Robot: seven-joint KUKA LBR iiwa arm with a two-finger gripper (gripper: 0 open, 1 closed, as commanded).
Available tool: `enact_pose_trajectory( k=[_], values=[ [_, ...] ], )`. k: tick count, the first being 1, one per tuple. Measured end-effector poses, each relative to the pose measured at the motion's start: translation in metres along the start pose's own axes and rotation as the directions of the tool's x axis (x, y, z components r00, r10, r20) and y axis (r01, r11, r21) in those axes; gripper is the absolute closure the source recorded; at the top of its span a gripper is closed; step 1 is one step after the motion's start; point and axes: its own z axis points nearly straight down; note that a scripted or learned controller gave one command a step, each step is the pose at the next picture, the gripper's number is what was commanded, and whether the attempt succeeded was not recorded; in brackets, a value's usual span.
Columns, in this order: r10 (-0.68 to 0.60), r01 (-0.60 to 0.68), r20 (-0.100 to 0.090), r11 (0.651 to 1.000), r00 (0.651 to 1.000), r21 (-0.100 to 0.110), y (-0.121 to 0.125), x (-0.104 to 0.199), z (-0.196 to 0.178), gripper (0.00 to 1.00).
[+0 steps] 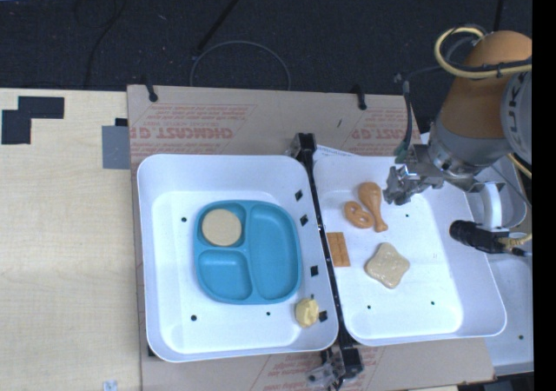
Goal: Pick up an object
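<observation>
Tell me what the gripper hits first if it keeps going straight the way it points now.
Most likely the orange drumstick-shaped piece. The gripper points down and left over the right bin, and that piece lies just beyond its tip. Depth is unclear from this slanted view, so it might meet the bin floor beside the piece instead.

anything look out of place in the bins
One oddity: a small yellow lump lies on the left bin floor, off the blue tray, against the divider. The tan round piece sits in a tray compartment.
</observation>
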Motion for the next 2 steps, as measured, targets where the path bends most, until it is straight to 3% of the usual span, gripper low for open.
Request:
enact_pose_trajectory(
  k=[1, 2],
  values=[
    [0.0, 0.0, -0.001, 1.0, 1.0, 0.003, 0.0, 0.0, 0.002, 1.0],
    [-0.003, 0.003, -0.003, 1.0, 1.0, 0.006, -0.021, 0.048, 0.001, 1.0]
  ],
)
